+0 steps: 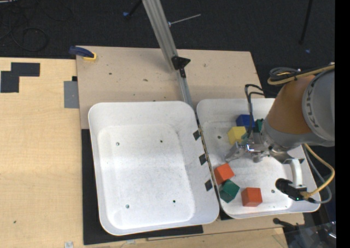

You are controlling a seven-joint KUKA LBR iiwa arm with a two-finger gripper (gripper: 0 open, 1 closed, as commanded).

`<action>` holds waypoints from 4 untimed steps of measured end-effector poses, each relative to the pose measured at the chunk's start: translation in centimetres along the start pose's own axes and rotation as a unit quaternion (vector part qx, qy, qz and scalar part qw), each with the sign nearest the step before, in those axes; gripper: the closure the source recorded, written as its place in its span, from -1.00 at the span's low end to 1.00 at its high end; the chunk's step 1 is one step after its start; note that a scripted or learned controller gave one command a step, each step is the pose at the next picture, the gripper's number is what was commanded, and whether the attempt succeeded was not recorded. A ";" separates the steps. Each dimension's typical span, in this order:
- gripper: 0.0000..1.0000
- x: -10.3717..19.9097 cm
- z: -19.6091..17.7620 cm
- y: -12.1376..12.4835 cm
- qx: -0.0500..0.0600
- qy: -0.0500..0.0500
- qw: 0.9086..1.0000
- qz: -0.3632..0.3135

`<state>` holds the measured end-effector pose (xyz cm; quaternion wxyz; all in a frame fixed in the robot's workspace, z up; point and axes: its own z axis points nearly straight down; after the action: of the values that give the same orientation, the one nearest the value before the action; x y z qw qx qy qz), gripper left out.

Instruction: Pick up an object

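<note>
Gripper (pixel 244 150) sits low in the right bin (pixel 276 200), just right of the frame's centre, under the orange-banded wrist; whether it is spread or closed I cannot tell, since metal parts blur together there. Nearest to it is the yellow block (pixel 237 133), touching or just beside its upper-left edge, with a blue block (pixel 244 120) a little further up. Down-left of it lies an orange block (pixel 223 173), then a green block (pixel 229 191), and a second orange block (pixel 251 196) lower still. My judgement: the yellow one is the likely target, lying up-left, with no clear long axis
</note>
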<state>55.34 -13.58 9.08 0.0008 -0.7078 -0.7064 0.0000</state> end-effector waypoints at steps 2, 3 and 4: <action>1.00 -0.9 -6.9 -0.7 -0.002 -0.001 1.000 0.004; 1.00 -0.1 -12.8 -0.5 -0.003 -0.001 1.000 -0.002; 1.00 -0.2 -16.1 -0.4 -0.001 -0.001 1.000 -0.002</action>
<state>54.93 -13.77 25.21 -0.0007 -0.7066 -0.7077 -0.0005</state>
